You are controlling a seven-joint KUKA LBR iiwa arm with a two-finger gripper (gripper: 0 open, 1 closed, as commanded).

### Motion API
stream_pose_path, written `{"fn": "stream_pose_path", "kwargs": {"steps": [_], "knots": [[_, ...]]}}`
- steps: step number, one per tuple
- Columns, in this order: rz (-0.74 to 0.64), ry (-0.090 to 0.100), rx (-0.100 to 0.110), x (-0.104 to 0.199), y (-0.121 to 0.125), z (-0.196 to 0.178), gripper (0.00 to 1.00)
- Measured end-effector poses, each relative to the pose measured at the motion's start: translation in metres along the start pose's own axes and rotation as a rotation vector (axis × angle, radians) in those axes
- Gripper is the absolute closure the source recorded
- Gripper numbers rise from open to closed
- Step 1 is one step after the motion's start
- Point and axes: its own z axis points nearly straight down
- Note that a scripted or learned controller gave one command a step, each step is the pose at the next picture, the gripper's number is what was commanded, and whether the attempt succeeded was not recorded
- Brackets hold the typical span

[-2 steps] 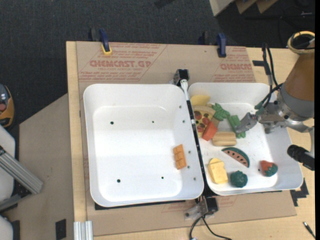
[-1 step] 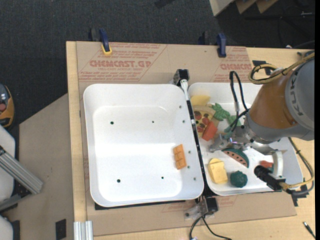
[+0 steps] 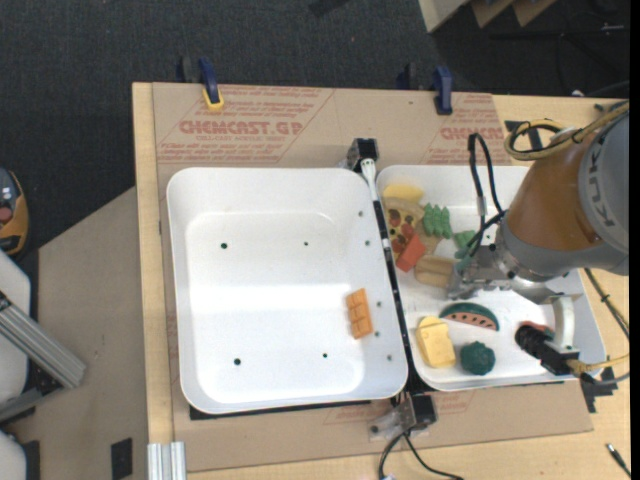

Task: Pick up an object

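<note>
Toy food crowds the right bin (image 3: 590,353); one orange block (image 3: 359,313) lies in the left bin (image 3: 200,218). The arm (image 3: 560,208) leans in from the frame's right, its tool (image 3: 470,280) low above the watermelon slice (image 3: 470,318). Whether it grips anything cannot be told.

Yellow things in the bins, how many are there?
2. A yellow piece lies at the far end of the right bin; a yellow cheese wedge lies near its front edge. The arm may hide more.

A single fixed camera looks down from above at a slant, set fairly far back, taking in the whole desk (image 3: 300,108): left bin (image 3: 200,268) toward 9 o'clock, right bin (image 3: 520,373) toward 3 o'clock.
</note>
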Motion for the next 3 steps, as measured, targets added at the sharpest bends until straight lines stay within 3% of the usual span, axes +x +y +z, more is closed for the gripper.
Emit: {"fn": "stream_pose_path", "kwargs": {"steps": [1,2,3], "knots": [[-0.005,0.000,-0.001,0.010,0.053,0.011,1.00],[-0.017,0.007,-0.015,0.141,0.111,-0.098,1.00],[-0.003,0.001,0.003,0.130,0.106,-0.090,0.00]]}}
